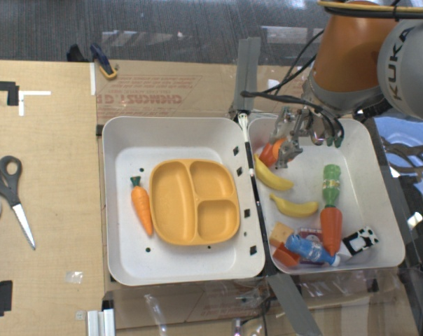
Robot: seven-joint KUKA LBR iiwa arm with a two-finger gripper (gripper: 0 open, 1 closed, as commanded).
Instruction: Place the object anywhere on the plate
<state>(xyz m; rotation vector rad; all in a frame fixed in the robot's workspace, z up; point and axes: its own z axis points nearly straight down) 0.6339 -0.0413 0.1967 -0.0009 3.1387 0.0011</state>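
The grey arm (369, 44) with its orange band reaches in from the right and hangs over the far end of the right bin (379, 187), and its gripper (294, 140) sits low over an orange-red object (269, 152) near that bin's far left corner; whether that piece is actually caught there, or how the tool is set, cannot be told from this slant. The left bin (120, 208) bears the yellow plate (195, 201), a three-compartment tray lying flat in its middle, and a toy carrot (141, 205) rests on the bin floor just beside the plate's left edge, apart from it. In the right bin two yellow bananas (273, 176) lie near the left wall, one beyond the other; a larger carrot with a green top (330, 219) lies lengthwise toward the right; a blue and red packet (311, 249), a yellow block (281, 234) and a small black-and-white piece (359, 241) crowd the near end. Scissors (12, 194) lie on the bench to the far left
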